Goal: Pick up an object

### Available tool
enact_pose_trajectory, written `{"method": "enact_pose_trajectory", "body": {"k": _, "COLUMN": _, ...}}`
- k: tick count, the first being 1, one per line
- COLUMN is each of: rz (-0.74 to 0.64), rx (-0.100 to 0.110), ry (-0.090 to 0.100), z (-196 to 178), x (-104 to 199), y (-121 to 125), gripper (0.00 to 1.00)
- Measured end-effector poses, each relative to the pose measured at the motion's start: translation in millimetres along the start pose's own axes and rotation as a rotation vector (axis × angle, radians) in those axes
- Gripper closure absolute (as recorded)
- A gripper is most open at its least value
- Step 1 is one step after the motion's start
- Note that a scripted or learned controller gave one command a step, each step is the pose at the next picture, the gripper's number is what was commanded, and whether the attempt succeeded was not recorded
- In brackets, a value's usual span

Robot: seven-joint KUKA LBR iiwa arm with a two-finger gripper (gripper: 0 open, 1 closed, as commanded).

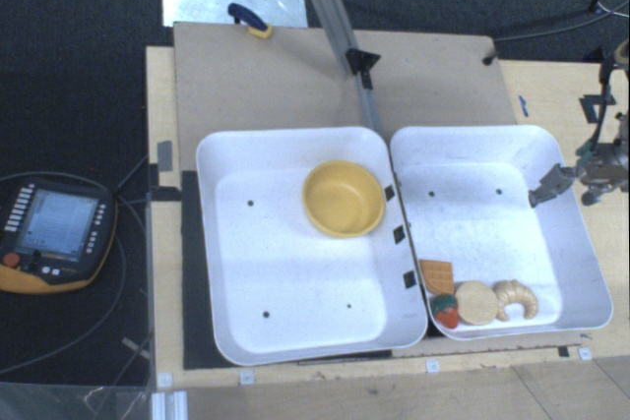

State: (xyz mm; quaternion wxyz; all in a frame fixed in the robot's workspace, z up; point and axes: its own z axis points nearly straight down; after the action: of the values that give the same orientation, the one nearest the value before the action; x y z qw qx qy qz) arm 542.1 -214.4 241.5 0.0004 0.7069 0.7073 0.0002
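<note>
The gripper (563, 182) hovers at the right bin's (463, 145) right edge; whether it is spread or closed cannot be told. Its likeliest targets, a croissant (517, 298), round biscuit (476, 303), cracker (437, 274) and strawberry (446, 310), cluster along that bin's near edge, toward its near-left corner from the gripper.

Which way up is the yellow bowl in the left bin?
Upright. The yellow bowl shows its open hollow and rim facing up, sitting in the left bin.

Grey metal gripper (569, 182) with dark fingertips and teal-tinted fittings at the wrist
</note>
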Motion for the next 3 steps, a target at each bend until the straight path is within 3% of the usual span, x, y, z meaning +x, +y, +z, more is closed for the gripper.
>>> {"method": "enact_pose_trajectory", "body": {"k": 3, "rz": 0.000, "rx": 0.004, "ry": 0.001, "z": 153.2, "x": 6.9, "y": 7.8, "gripper": 0.00}}
